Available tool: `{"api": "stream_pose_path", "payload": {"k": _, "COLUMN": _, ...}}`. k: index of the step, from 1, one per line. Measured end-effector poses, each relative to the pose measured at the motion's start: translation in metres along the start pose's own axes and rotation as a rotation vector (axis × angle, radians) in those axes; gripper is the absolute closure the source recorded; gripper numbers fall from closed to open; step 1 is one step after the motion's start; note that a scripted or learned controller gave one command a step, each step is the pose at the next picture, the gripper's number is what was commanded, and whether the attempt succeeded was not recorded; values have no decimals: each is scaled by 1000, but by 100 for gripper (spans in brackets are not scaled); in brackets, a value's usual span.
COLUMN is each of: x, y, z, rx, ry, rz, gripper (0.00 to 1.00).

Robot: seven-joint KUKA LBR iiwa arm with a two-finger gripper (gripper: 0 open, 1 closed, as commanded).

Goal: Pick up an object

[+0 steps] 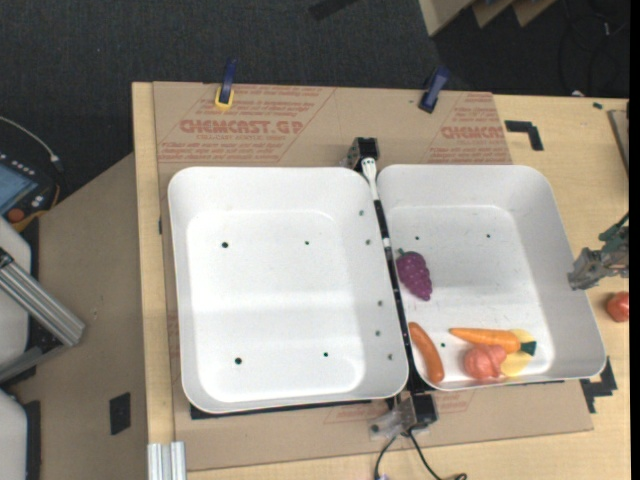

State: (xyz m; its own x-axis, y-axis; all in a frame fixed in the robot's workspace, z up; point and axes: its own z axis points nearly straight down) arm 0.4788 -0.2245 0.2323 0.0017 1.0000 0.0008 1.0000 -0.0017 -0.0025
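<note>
Right bin [545, 203] holds five toy foods: one purple grape bunch [414, 274] beside the divider, and toward the near wall one sausage [427, 352], one carrot [487, 337], one pink piece [482, 363], one yellow piece [514, 366]. Judged light, rigid, smooth plastic. Carrot best taken across its mid-length. Tool [594, 265] sits at the bin's right rim; its opening cannot be determined.

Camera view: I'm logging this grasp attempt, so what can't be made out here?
- Grey two-finger gripper: cut off by the camera view's right edge, small and blurred; finger state unclear.
- Red rounded object outside the right white bin: cropped by that edge, identity unclear.
- Pink and yellow toy pieces: crowded under the orange carrot; shapes unclear.
</note>
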Motion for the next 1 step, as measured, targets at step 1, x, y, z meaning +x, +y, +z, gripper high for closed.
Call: {"api": "stream_pose_path", "payload": {"k": 1, "x": 0, "y": 1, "z": -12, "rx": -5, "ry": -2, "rz": -1, "gripper": 100}}
